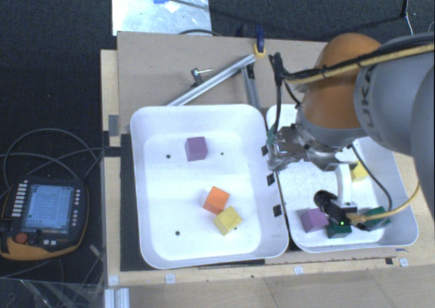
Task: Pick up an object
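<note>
Gripper (277,154) over left edge of right bin (402,233); spread or pressed together, cannot tell. Nothing visibly held. Purple block (313,219) and green block (338,230) near that bin's front, yellow piece (359,172) partly behind arm. Left bin (146,164): purple cube (196,148), orange cube (216,199) just beside yellow cube (228,220).

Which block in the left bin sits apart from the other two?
The purple block, alone toward the far side; the orange block and yellow block lie side by side nearer the front.
</note>
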Controlling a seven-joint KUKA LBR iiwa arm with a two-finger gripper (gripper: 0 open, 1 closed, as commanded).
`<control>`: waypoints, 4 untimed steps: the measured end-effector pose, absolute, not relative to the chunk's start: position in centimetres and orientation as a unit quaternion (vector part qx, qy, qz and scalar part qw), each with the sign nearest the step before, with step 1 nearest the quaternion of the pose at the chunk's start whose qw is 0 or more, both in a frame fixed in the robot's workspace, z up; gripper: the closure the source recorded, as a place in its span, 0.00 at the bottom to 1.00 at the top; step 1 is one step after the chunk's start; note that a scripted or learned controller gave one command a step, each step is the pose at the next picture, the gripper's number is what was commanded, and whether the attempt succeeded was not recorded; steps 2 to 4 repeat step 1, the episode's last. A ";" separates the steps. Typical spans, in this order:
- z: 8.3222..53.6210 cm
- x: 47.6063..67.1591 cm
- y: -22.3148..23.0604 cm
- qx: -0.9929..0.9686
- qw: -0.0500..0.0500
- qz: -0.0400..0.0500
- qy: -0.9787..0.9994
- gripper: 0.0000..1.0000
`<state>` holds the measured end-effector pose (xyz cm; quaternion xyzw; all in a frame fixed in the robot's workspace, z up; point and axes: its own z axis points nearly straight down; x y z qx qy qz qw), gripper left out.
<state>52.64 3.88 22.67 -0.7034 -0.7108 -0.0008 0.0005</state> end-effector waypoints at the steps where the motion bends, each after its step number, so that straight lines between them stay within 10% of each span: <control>1: 23.2 54.4 9.9 -0.703 0.000 -0.002 -0.711 1.00; 4: 23.2 54.4 9.9 -0.703 0.000 -0.002 -0.711 1.00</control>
